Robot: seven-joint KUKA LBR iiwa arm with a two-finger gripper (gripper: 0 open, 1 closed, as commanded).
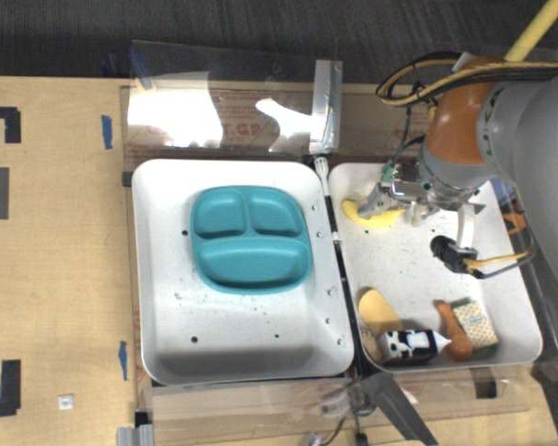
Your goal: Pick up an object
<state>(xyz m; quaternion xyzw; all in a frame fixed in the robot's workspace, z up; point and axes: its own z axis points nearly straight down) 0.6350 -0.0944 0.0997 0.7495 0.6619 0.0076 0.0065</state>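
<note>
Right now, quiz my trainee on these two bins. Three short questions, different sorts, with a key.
1. True or false: the teal divided plate lies in the left bin.
2. Which is nearest the claw? A) yellow banana B) black-and-white cow toy C) patterned block
3. Fill in: the arm's band above the wrist is ____.

Key: 1 true; 2 A; 3 orange.
</note>
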